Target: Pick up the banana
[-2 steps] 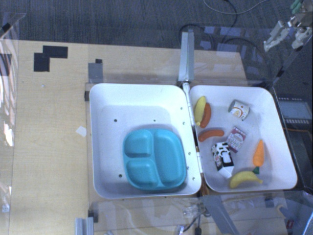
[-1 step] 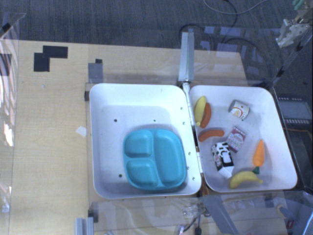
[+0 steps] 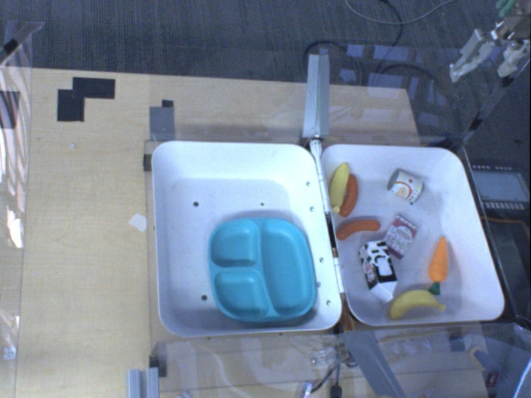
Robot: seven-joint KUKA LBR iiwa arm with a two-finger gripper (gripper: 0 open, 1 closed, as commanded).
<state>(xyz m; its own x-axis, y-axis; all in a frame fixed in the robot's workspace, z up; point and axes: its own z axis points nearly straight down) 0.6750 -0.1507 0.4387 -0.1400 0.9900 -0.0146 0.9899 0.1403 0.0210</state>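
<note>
Hand (image 3: pixel 491 50) sits at top right of camera view, off the bench and well clear of both bins. Small and blurry there, so can't tell if it's released or clenched; nothing visibly in it.

Banana (image 3: pixel 415 303) lies flat in the right bin (image 3: pixel 465 181), near the front wall, curved. Black-and-white carton (image 3: pixel 377 264) is just beside its left end, orange carrot (image 3: pixel 439 259) just above its right end. Same bin:
- pink-white box (image 3: pixel 402 235) mid-bin
- sausage (image 3: pixel 358 226) near the left wall
- yellow oblong item (image 3: pixel 338 185) touching a second sausage (image 3: pixel 352 194) at the back left
- small white tub (image 3: pixel 406 186) at the back

Left bin (image 3: pixel 191 172) holds a blue divided tray (image 3: pixel 262 268).
</note>
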